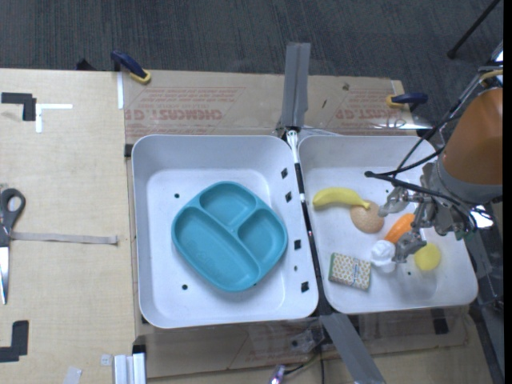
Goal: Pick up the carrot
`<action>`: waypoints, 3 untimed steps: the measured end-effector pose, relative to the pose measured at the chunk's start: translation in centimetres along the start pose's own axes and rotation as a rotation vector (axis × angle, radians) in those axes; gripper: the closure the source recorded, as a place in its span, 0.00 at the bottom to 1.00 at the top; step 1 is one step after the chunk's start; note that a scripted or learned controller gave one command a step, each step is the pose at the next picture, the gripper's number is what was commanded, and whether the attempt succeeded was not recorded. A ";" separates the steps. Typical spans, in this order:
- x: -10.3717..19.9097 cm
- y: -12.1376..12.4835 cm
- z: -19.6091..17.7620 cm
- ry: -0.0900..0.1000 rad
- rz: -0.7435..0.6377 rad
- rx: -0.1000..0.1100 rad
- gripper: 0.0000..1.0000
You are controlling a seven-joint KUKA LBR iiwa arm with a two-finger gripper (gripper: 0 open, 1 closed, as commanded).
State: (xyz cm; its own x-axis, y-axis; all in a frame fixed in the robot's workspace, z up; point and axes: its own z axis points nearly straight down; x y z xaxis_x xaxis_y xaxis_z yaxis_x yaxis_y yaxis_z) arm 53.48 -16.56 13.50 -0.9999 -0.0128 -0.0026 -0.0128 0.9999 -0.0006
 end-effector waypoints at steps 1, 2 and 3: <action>-3.8 -0.2 2.5 -0.019 0.069 0.004 0.00; -5.2 -3.6 4.1 -0.004 0.321 0.001 0.00; -5.4 -3.5 3.0 -0.009 0.316 0.002 1.00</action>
State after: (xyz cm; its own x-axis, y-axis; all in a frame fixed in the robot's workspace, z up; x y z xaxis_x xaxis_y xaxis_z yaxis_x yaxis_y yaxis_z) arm 58.98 -19.96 10.51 -0.9542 0.2988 -0.0121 0.2989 0.9543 -0.0005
